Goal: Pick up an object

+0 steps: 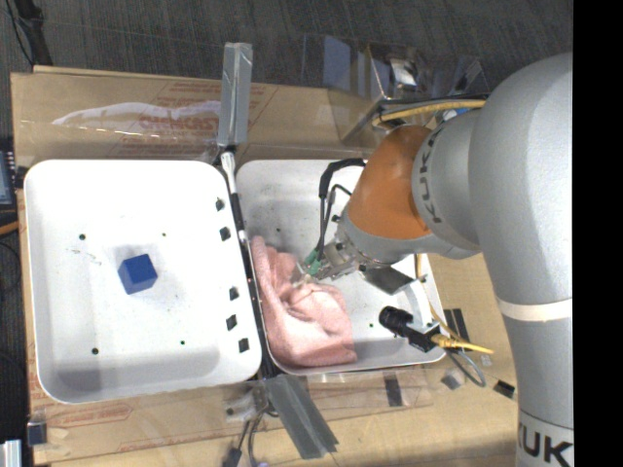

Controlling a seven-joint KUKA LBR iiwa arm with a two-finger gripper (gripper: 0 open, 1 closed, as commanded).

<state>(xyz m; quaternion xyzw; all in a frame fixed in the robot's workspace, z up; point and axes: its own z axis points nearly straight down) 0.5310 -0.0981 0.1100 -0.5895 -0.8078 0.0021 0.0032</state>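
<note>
The left bin [58, 290] holds a blue cube [138, 272], lying left of its middle and well apart from everything else. In the right bin [282, 178], a pink cloth [302, 309] lies crumpled against the left wall, reaching toward the near edge. The arm [467, 183] reaches in from the right, and its pincer [316, 266] hangs at the cloth's upper edge; whether it is apart or together cannot be told. Both bins sit on the worktop [127, 115].
</note>
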